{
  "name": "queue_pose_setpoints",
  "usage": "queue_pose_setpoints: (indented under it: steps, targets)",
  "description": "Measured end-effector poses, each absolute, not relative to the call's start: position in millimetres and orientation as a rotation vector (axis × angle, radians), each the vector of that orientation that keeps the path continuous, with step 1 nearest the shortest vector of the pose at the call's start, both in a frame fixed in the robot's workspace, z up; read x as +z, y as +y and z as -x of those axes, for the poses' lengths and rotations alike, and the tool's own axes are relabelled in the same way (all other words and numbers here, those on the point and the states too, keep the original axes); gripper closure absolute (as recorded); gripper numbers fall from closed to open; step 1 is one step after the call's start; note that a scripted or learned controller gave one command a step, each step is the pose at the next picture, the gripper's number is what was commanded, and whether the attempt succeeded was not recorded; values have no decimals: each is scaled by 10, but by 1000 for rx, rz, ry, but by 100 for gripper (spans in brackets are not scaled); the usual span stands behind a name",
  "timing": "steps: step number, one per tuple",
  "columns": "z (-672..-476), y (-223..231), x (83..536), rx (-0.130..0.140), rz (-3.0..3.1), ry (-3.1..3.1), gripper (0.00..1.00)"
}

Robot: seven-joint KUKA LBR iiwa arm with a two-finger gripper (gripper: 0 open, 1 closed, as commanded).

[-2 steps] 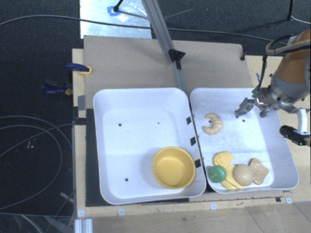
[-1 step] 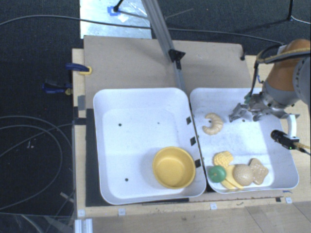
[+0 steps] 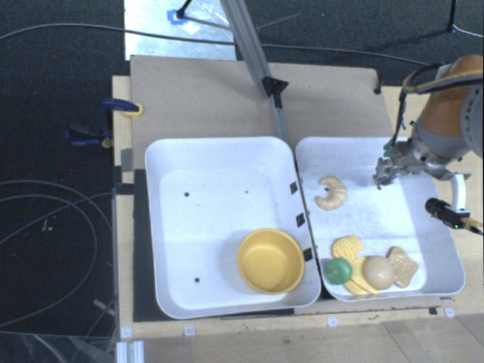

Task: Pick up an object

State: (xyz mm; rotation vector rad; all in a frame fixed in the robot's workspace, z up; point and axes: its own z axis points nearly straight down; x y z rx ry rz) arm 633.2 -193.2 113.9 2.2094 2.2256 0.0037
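My gripper [image 3: 382, 177] hangs over the upper right part of the right bin [image 3: 378, 146], its small fingertips pointing down-left with nothing visible between them. A tan croissant [image 3: 331, 192] lies left of it, a clear gap apart. At the bin's front sit a yellow corn piece [image 3: 347, 246], a green round piece [image 3: 338, 270], a beige bread roll [image 3: 376, 271], a tan biscuit-shaped piece [image 3: 401, 264] and a yellow strip [image 3: 358, 286] under them.
A yellow bowl [image 3: 270, 259] rests at the front right of the left bin [image 3: 197, 165]. A grey pole [image 3: 253, 48] slants down to the rim between the bins. The orange-banded arm [image 3: 450, 104] enters from the right.
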Motion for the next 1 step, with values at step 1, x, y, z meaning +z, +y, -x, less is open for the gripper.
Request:
queue_pose_setpoints:
  steps: [1]
  targets:
    - [-6361, -1940, 1580, 5, -2211, 2224, 100]
